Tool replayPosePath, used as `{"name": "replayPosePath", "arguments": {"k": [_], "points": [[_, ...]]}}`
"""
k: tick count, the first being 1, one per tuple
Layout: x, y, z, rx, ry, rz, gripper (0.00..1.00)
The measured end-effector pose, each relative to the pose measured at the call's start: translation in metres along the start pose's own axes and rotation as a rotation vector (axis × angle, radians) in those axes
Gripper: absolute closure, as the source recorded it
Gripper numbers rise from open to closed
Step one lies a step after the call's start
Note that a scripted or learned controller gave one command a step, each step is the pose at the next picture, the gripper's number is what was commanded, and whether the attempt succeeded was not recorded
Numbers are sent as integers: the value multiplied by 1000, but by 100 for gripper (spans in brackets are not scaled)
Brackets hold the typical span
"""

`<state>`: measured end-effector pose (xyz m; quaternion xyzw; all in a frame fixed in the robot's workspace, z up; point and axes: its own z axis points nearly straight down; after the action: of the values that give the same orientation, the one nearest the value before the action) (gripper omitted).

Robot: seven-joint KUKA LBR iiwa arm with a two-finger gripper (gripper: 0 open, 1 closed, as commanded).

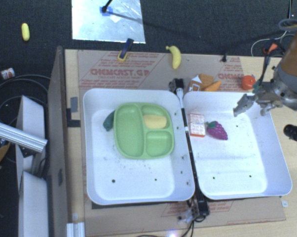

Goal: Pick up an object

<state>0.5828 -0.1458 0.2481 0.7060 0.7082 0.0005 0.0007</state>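
Two shallow white bins sit side by side on a cardboard-covered bench, the left bin (99,181) and the right bin (247,177) touching along a central seam, with dark carpet beyond the bench and a shiny metal sheet (108,13) lying on it. The purple grape cluster (216,130) lies in the right bin near its upper left part, just beside a small white-and-red carton (197,124); its long axis runs roughly left to right, slightly tilted, with the narrower end toward the right. It looks bumpy and deep purple with a small green bit at its upper left. The gripper (252,106) hovers over the right bin's upper right area, its two fingers spread apart and holding nothing, well apart from the grapes. A green divided plate (138,142) rests in the left bin.
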Motion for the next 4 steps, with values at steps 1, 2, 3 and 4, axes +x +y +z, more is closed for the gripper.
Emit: {"name": "replayPosePath", "arguments": {"k": [1, 2, 3, 4], "points": [[1, 14, 137, -23, -6, 0, 0], [5, 15, 140, -22, -5, 4, 0], [7, 17, 140, -27, -4, 4, 0], [9, 19, 141, -27, -2, 2, 0]]}}
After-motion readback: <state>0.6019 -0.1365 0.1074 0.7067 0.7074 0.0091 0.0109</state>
